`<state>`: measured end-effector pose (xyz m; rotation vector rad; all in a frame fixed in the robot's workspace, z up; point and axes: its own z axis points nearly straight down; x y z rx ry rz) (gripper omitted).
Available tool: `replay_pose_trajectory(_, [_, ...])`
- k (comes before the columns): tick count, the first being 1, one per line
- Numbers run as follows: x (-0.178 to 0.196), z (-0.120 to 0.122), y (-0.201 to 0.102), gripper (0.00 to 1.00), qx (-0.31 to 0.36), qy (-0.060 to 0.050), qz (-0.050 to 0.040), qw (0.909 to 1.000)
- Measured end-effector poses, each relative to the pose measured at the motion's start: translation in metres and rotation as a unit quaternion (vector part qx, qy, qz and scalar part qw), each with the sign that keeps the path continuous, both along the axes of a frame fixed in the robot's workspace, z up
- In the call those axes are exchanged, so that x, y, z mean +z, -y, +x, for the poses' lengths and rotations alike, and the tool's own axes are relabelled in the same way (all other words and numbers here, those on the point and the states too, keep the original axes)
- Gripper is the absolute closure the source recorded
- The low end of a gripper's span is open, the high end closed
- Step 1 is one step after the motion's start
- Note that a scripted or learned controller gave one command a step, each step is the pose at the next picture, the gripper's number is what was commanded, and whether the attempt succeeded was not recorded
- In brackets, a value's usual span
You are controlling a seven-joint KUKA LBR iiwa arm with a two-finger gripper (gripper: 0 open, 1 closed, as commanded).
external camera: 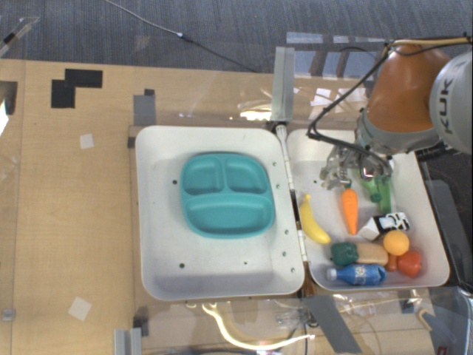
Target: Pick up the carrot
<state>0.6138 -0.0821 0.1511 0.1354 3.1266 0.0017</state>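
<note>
The arm (403, 87) reaches in from the right and is cut off by the right and top edges; its orange band and grey wrist hide the far right corner of the right bin (310, 148). The left bin (151, 205) holds one thing, a teal divided tray (225, 197), lying flat in its middle.

The gripper (353, 174) hangs over the far half of the right bin as a tangle of bright metal, and whether it is spread or closed cannot be told from this slant. Nothing is visibly held in it. It sits just far of the carrot's thick end; contact cannot be made out.

The carrot (349, 210) lies flat in the middle of the right bin, plain orange, thick end far and point near. A banana (313, 221) lies to its left by the bin wall. A green thing (382, 191) to its right is partly hidden under the gripper. Nearer lie a blue bottle (358, 274), a dark green lump (344, 254), a tan piece (372, 254), an orange ball (396, 242), a red thing (411, 263) and a small black-and-white thing (392, 221), too small to name.
</note>
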Motion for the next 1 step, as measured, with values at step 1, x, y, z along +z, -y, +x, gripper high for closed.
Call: replay_pose_trajectory(1, [-0.0007, -0.0004, 0.0008, 0.00, 0.000, -0.001, -0.0003, 1.0000])
